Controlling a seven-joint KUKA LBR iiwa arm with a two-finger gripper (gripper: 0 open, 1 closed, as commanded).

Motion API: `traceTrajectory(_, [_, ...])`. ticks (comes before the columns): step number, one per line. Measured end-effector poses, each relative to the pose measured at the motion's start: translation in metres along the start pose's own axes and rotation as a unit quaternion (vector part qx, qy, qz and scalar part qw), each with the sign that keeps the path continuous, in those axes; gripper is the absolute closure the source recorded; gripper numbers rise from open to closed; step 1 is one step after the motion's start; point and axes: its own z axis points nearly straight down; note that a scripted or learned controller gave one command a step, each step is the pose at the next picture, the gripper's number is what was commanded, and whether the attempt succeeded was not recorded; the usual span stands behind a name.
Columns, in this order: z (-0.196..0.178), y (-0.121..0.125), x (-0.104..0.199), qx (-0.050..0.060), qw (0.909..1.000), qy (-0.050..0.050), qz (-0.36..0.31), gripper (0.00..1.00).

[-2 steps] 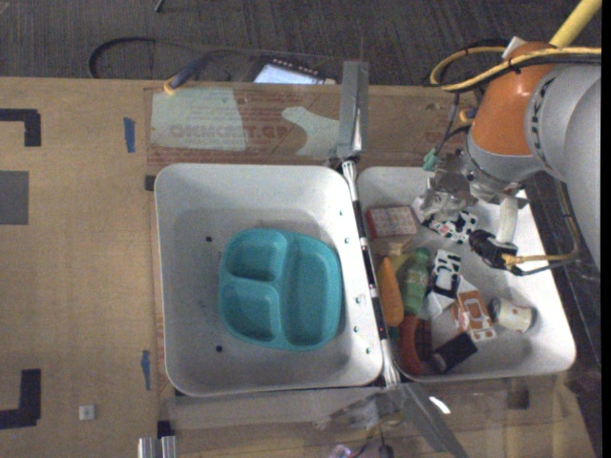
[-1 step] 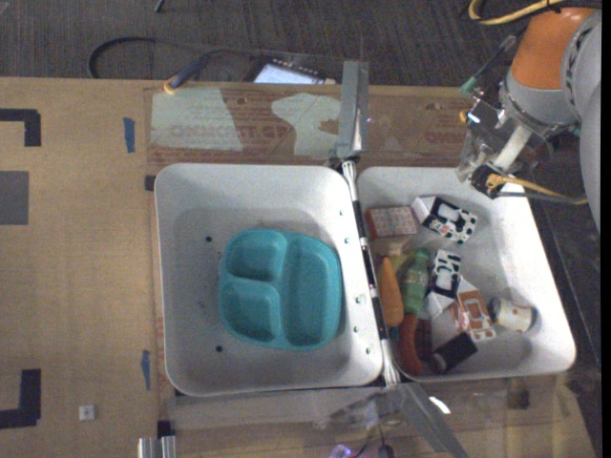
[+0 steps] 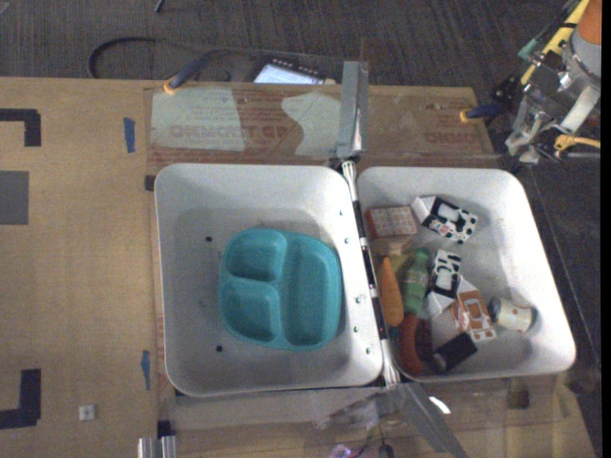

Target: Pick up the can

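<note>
The can (image 3: pixel 514 315), a small pale cylinder with a dark end, lies on its side near the right wall of the right bin (image 3: pixel 544 256). It rests just right of an orange and white carton (image 3: pixel 474 315). My gripper (image 3: pixel 531 137) hangs at the top right, beyond the far right corner of that bin and well away from the can. Nothing shows beneath it.
The right bin also holds a pink box (image 3: pixel 392 221), two black and white patterned items (image 3: pixel 449 219), a green bottle (image 3: pixel 414 282), an orange carrot (image 3: pixel 390 292), a dark red piece (image 3: pixel 410 343) and a black block (image 3: pixel 455 352). A teal divided plate (image 3: pixel 282 287) lies in the left bin (image 3: pixel 181 256).
</note>
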Motion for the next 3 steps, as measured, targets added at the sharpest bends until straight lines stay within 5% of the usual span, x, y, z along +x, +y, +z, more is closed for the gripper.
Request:
traceTrajectory(1, [-0.135, 0.001, -0.044, 0.000, 0.9988, 0.000, -0.048, 1.00])
traceTrajectory(2, [-0.138, 0.000, -0.038, 0.000, 0.9666, 0.000, 0.256, 1.00])
traceTrajectory(3, [-0.138, -0.048, -0.113, 0.002, 0.9479, -0.001, 0.319, 1.00])
